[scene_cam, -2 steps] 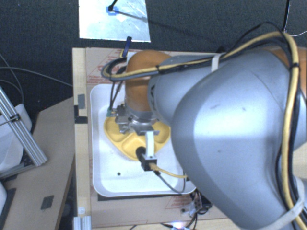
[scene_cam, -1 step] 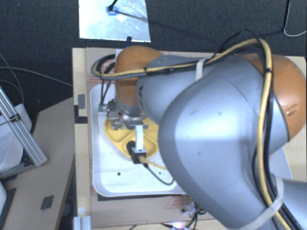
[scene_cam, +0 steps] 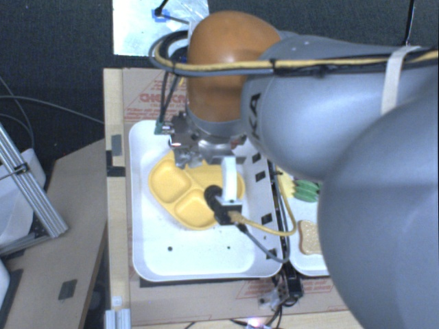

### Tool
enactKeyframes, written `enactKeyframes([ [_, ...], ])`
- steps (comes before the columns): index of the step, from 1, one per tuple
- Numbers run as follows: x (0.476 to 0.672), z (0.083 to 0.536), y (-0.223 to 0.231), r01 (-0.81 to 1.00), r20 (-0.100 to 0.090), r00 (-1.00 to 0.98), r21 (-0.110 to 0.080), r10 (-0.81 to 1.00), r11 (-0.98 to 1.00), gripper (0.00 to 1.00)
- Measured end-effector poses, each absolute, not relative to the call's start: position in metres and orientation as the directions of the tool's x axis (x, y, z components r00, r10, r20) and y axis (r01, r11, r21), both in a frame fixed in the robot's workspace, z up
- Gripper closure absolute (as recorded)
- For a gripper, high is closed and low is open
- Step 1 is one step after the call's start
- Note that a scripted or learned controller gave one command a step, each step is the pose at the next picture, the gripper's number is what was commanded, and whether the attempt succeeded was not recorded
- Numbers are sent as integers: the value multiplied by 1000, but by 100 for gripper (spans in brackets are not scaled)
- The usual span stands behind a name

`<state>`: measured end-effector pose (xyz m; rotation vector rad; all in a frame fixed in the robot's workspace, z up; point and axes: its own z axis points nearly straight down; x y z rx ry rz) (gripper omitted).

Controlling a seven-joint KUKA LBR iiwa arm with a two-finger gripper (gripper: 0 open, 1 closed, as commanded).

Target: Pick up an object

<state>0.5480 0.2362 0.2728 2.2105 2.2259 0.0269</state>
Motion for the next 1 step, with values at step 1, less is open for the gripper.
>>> enactKeyframes([
  [1,490,226,235,1000,0,-3,-6,1000,3,100],
])
